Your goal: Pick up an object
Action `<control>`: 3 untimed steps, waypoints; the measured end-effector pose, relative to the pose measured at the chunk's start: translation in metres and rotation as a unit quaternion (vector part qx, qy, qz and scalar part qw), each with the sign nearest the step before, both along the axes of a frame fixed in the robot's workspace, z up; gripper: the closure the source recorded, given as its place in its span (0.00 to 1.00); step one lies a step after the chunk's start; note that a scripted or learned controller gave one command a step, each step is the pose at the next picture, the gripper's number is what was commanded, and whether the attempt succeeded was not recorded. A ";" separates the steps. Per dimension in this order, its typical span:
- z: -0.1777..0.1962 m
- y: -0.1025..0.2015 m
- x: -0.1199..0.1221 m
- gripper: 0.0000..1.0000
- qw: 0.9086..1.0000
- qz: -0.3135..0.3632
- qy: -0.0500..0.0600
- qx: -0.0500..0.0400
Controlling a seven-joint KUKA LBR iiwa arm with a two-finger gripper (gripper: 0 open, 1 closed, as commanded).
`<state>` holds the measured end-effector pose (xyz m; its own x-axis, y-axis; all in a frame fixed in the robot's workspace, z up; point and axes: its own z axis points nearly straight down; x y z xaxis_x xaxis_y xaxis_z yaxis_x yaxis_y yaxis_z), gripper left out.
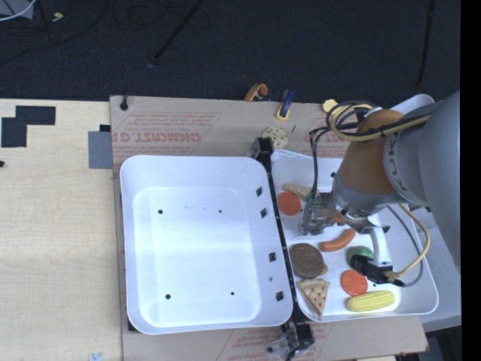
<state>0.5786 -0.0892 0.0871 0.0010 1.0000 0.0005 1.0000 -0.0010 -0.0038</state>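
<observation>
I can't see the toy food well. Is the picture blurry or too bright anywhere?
Camera view: soft all over, so the corn and pizza slice have fuzzy edges; the white floor of the left bin is washed out; the big grey arm looks blurriest; the space above the bench is nearly black.

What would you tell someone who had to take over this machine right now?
Gripper: low inside the right-hand bin, between the red tomato and the orange sausage. No grasp can be made out.
Things: the brown patty, pizza slice, red round piece and yellow corn also lie in that bin.
Done: the arm has reached the objects.
Left: take hold of one object and lift it clear.
</observation>
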 end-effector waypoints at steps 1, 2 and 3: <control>0.108 0.014 0.070 1.00 1.000 0.003 -0.008 -0.001; 0.013 -0.023 -0.052 1.00 1.000 -0.003 0.006 0.001; 0.106 0.116 -0.015 1.00 1.000 0.007 -0.005 0.002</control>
